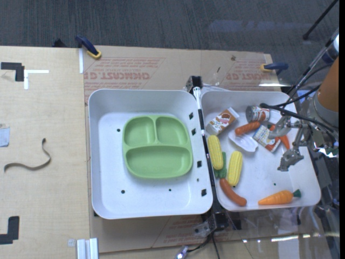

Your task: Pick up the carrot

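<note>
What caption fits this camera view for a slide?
The hand hovers in the right bin above the carrot; the green tray sits left.

Dark grey carpet (161,12) beyond bench; pale wood benchtop (43,107); cardboard sheet (161,69) held by blue clamps (89,46).

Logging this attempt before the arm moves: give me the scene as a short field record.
target: orange toy carrot with green top, lying near the front right corner of the right white bin
gripper: two-finger metal gripper, above the right bin floor, behind the carrot, nothing seen in it
neighbours: two yellow corn cobs, a red sausage
left bin: left white bin with a green divided plastic plate
</note>
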Robot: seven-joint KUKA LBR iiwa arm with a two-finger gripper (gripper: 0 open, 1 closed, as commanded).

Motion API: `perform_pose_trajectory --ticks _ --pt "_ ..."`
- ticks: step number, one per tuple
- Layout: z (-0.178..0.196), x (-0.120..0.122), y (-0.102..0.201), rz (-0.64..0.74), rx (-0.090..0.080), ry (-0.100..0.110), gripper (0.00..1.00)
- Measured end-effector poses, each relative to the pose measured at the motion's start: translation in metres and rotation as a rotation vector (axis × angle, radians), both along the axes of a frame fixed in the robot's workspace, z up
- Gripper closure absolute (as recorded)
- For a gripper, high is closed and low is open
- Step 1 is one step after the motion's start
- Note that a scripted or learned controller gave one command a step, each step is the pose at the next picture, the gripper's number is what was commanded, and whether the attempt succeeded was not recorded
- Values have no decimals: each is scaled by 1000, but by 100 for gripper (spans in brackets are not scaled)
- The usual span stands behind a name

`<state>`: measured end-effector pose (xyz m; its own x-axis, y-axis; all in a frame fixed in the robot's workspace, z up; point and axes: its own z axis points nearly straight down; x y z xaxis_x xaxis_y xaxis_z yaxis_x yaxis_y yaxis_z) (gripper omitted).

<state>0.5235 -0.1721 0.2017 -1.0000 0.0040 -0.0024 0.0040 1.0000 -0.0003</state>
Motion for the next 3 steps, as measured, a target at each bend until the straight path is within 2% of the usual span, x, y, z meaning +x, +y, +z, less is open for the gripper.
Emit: perform_pose_trajectory --ticks 1,2,3 --pt "-101 -34 -19 259 -6 -29 0" --pt "-109 25 41 206 1 -3 0" --pt "-109 -31 -14 295 0 -1 0"
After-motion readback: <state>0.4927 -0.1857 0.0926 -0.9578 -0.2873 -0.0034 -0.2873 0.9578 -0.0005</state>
